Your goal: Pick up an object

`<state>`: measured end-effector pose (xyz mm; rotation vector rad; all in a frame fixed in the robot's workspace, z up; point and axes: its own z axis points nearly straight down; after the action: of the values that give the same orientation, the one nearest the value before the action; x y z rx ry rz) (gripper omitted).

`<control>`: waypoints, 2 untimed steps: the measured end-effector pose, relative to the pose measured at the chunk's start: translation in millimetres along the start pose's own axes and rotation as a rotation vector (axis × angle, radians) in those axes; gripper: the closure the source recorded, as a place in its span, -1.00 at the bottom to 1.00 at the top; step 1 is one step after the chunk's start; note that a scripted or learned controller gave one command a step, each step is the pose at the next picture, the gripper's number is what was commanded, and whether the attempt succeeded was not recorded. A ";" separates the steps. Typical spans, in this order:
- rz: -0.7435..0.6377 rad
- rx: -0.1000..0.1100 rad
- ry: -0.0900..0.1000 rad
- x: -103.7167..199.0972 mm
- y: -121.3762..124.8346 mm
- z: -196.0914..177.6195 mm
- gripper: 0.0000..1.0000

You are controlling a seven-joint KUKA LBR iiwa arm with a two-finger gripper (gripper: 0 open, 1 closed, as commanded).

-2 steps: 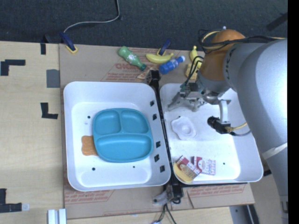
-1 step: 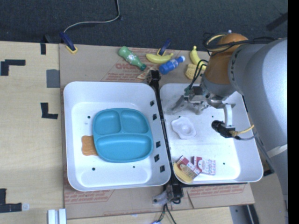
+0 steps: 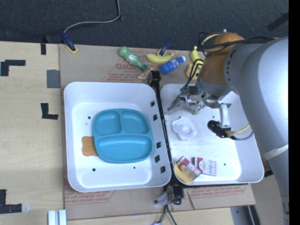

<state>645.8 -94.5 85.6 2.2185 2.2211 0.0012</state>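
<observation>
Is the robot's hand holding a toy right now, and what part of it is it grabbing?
Nothing shows between the jaws of the gripper. It hangs above the right bin, just up from the clear plastic cup.

A blue divided tray (image 3: 123,136) lies in a white bin (image 3: 75,125), beside a green bottle (image 3: 131,58), yellow banana (image 3: 160,58) and red-and-white packet (image 3: 202,165).

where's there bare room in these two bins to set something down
Left bin: the blue divided plate fills the middle, an orange piece tucked at its left edge; bare strips run along the far wall and the near wall. Right bin: bare floor lies between the clear cup and the packets, toward the right wall. The far part is crowded by the gripper.
</observation>
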 end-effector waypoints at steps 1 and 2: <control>-0.001 0.000 0.000 0.0 0.1 -9.7 1.00; 0.001 0.001 -0.001 -56.9 -0.3 -97.5 1.00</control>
<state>645.3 -151.3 183.2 2.2196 2.2198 -0.0015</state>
